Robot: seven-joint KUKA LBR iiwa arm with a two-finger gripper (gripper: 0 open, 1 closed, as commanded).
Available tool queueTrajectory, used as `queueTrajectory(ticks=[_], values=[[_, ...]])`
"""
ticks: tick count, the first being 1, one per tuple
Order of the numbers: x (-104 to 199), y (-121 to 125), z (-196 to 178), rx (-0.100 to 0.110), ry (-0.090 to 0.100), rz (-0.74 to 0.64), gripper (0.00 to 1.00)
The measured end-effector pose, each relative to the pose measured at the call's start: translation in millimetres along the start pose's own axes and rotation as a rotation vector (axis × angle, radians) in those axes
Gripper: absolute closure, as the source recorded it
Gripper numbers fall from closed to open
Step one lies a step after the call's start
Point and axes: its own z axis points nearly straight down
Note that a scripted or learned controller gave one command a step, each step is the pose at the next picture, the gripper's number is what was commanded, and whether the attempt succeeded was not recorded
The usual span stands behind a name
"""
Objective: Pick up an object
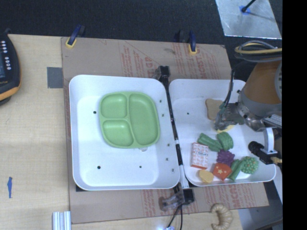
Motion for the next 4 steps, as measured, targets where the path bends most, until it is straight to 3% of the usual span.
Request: queueTrajectory(ticks=[1,2,3,4], values=[[0.2,-0.1,0.5,0.0,0.0,-0.001,0.0],[-1.1,0.2,-10.1,-0.002,-0.003,0.0,1.0],[-1.0,0.2,-9.8,-0.001,-0.003,-0.002,0.0],[-3.4,25.2,22.7,-0.001,0.002,-0.004,0.0]])
